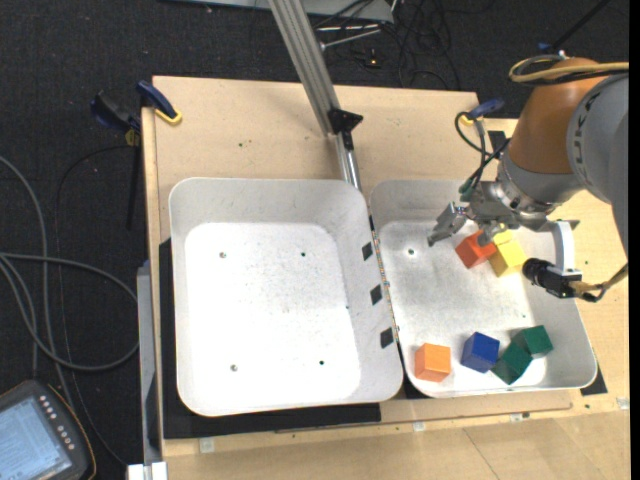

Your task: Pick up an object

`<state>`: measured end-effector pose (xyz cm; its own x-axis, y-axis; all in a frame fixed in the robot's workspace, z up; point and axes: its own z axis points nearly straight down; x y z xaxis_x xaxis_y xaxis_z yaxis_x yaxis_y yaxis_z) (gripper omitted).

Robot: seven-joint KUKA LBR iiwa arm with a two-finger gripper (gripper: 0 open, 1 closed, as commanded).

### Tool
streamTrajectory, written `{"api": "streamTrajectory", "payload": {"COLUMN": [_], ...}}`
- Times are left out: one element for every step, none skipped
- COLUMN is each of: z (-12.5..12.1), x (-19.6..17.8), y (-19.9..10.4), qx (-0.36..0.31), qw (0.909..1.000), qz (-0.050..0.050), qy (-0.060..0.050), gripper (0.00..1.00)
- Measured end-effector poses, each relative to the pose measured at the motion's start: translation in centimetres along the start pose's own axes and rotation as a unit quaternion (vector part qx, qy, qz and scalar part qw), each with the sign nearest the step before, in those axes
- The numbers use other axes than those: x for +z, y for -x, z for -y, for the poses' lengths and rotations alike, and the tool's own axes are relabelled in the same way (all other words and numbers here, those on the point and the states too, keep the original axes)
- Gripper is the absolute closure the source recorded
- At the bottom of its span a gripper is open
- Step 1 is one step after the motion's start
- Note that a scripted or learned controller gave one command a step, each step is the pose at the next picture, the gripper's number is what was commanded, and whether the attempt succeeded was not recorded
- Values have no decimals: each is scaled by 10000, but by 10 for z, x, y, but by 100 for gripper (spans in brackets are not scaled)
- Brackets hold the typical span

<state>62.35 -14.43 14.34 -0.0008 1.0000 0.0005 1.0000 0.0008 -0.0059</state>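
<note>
1. The gripper [452, 226] of the grey-and-orange arm [560, 133] is hanging over the far part of the right-hand bin [420, 203], reaching in from the camera view's right. The wrist is blocking the line of sight, so it cannot be told whether the tool is spread or closed. Nothing is visibly sitting in its grasp.

2. Just beside the gripper, a short step toward the view's lower right, a red-orange block [474, 252] is lying on the bin floor. It is the nearest candidate for the pick. Its long side appears to be running diagonally, roughly in line with the arm's own approach.

3. Immediately beyond it, on the side away from the gripper, a yellow block [509, 253] is resting in contact with the red-orange one, or very nearly so. By this judgement, that crowding is making a clean closure on either piece harder.

4. Well apart from the gripper, toward the bin's near rim, four more pieces are waiting in a loose row: an orange cube [432, 360] almost straight down the view from the tool, a blue cube [480, 351] next along, then a dark green block [514, 364] and a second green block [537, 340] nearest the corner.

5. Farthest off, on the gripper's opposite side, the left-hand bin [190, 203] is lying across the divider.
</note>
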Motion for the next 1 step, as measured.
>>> {"api": "streamTrajectory", "payload": {"z": [-7], "x": [20], "y": [2], "qx": [4], "qw": [9999], "qz": [38], "qy": [144], "gripper": [0]}}
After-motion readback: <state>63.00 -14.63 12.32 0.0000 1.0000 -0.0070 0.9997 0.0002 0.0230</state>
